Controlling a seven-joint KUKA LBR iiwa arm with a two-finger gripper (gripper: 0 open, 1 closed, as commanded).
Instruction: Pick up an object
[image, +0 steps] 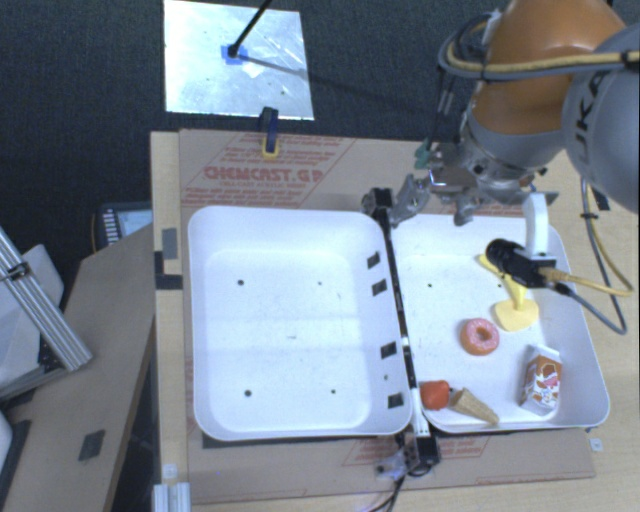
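The right bin holds a pink frosted donut, a yellow flat piece with a stem, a small brown-and-white carton and an ice-cream cone with an orange-red top. My gripper hangs over the far edge of the right bin, close to the divider between the bins. Its fingers are spread and nothing shows between them. The donut and the yellow piece lie nearer the camera than the gripper, well apart from it. The robot's own fittings cover the far end of the yellow piece.
The left bin stands beside the right one, with a black-clipped divider between them. A shiny foil sheet lies beyond the bins. Cardboard underlies both bins.
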